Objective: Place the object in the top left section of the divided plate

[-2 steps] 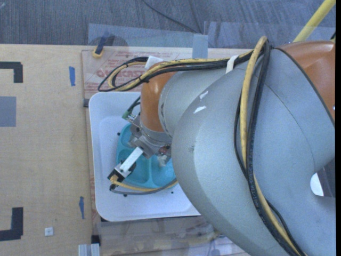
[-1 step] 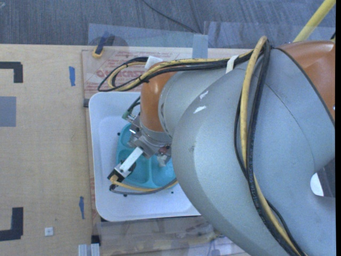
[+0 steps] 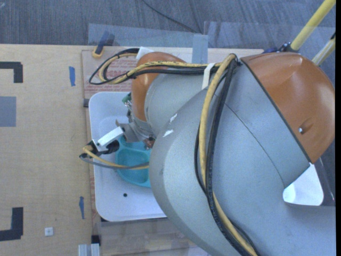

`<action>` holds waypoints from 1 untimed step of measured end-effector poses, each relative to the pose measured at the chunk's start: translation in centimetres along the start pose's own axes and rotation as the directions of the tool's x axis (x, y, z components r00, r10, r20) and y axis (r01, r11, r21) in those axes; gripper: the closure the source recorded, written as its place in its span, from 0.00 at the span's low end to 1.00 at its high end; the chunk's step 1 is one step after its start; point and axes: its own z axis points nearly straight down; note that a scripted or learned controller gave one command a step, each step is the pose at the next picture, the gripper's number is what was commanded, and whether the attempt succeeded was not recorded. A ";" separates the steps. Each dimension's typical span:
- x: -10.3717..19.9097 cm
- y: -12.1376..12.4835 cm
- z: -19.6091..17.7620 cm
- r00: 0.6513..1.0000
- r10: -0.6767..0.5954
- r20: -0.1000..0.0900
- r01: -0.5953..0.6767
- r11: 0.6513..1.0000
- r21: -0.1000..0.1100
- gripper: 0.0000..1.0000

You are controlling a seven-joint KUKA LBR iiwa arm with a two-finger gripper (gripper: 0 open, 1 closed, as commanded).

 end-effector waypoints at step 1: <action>-0.8 -1.3 -2.4 0.991 -0.134 0.011 0.134 0.991 0.011 0.00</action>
